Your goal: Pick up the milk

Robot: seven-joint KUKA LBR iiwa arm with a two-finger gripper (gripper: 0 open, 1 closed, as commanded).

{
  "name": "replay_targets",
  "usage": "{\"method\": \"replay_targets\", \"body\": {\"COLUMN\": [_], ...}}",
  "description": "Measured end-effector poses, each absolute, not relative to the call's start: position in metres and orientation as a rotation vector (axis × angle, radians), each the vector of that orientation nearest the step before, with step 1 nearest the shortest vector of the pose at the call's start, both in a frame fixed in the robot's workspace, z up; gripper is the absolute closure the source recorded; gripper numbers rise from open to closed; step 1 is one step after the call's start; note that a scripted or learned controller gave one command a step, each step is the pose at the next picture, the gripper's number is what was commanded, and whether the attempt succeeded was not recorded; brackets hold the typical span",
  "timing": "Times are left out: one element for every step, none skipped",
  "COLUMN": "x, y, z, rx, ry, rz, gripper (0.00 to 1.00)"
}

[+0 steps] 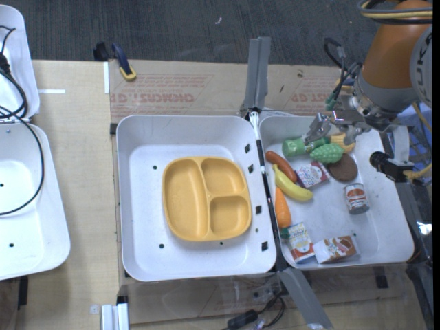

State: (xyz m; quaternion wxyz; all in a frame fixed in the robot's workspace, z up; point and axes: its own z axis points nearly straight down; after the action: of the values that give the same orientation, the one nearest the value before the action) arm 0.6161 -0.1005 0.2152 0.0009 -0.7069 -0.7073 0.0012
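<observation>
arm (395,53): cut off at right edge | claw (322,130): finger state unclear | cartons (323,245): labels too small to read | white tub (20,184): cut off left

- One fixed camera hangs above the counter (69,280) and looks down at a slant.
- It stands far enough back to take in both white bins: the left bin (130,205) sits mid-frame, the right bin (392,239) toward the right edge.
- The counter's far edge runs across the top, with dark floor (206,12) beyond.
- The arm (395,53) enters from the upper right.
</observation>
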Motion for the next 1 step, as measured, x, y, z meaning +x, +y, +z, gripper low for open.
{"method": "replay_targets", "body": {"x": [0.5872], "y": [-0.1871], "z": [0.1565], "rx": [-2.105], "ry": [-2.331], "rz": [0.004], "gripper": [0.00]}}
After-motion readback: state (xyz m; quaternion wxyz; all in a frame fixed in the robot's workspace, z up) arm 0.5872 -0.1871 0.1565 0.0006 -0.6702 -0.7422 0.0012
